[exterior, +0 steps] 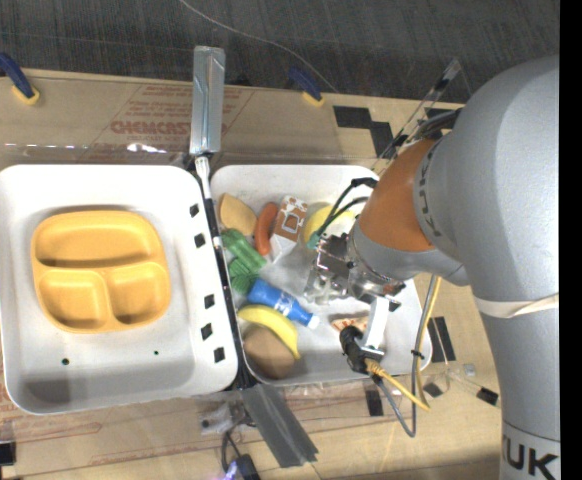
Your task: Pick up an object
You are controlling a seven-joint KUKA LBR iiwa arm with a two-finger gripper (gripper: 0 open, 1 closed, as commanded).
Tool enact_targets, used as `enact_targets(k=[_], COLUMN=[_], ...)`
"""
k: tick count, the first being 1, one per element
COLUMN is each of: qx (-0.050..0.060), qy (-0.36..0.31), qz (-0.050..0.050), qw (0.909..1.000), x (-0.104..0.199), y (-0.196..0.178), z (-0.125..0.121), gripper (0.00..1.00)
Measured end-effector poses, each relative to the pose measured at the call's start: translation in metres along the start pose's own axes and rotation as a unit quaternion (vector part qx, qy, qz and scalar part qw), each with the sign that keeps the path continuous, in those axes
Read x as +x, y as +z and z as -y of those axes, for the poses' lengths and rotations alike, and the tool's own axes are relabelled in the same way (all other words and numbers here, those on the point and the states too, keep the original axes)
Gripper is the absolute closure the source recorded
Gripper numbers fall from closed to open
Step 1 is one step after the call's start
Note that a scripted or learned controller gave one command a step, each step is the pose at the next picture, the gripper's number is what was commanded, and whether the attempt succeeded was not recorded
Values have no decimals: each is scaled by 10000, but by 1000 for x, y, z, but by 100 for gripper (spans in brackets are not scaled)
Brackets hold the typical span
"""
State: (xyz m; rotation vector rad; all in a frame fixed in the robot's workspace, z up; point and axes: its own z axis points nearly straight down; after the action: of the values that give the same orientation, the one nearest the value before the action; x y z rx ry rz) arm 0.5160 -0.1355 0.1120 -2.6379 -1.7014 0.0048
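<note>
From my seat I see the gripper point(323, 273) down inside the right bin point(411, 343), hanging off the grey arm point(501, 178) with its orange band; I cannot tell what state the hand is in or whether it has hold of anything, as the wrist and cabling cover it. Just to its left lie the objects: a blue bottle point(281, 304), a banana point(271, 326) touching a brown round piece point(269, 353), a green item point(241, 253), a red sausage shape point(264, 228) and a small printed carton point(291, 218). The left bin point(31, 368) holds a yellow divided tray point(99, 268). Both bins sit on a cardboard-covered bench point(101, 108), with dark carpet behind.
</note>
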Motion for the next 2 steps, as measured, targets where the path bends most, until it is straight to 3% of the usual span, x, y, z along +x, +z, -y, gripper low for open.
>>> enact_targets(k=[1, 2], qx=[3, 31], qy=[959, 3507], qz=[-4, -2], qw=[9954, 9365], x=[51, 51], y=[7, 21], z=[-75, -47], gripper=[100, 100])
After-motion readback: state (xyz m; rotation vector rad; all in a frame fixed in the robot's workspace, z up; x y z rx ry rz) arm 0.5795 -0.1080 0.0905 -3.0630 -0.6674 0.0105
